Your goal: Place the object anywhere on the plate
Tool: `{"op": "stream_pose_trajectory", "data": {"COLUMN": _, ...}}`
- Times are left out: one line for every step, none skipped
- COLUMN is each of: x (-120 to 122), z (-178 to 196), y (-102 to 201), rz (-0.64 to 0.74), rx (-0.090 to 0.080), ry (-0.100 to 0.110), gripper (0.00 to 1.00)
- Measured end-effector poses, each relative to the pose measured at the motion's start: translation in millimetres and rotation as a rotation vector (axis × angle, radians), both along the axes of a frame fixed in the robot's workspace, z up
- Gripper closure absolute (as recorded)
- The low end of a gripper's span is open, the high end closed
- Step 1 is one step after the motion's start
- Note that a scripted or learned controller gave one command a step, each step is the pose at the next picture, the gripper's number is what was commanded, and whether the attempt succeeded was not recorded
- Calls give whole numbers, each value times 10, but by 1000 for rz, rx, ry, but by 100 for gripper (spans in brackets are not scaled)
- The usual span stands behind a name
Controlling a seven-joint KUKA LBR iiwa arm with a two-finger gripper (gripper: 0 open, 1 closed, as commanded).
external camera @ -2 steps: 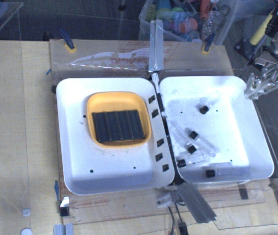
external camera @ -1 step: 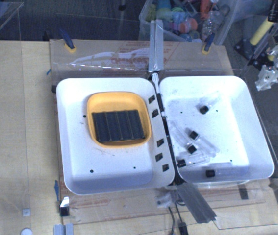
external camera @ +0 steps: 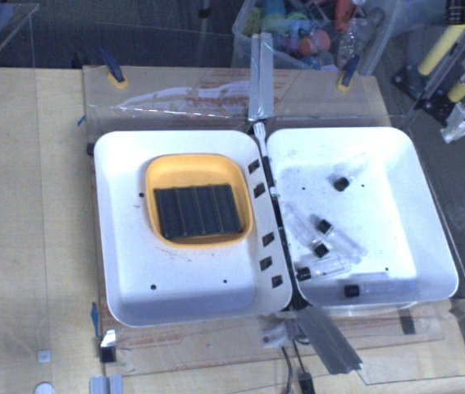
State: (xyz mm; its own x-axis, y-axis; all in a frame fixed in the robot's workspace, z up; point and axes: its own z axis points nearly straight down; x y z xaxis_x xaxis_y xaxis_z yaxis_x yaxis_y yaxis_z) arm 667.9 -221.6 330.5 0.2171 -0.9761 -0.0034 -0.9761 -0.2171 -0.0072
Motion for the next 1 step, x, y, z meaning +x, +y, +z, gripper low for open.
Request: {"op": "stream_pose_trajectory", "data": {"x": -4, "z": -1, "y": -10, "rz": -1, "rx": 0, "ry": 1, "gripper": 0}}
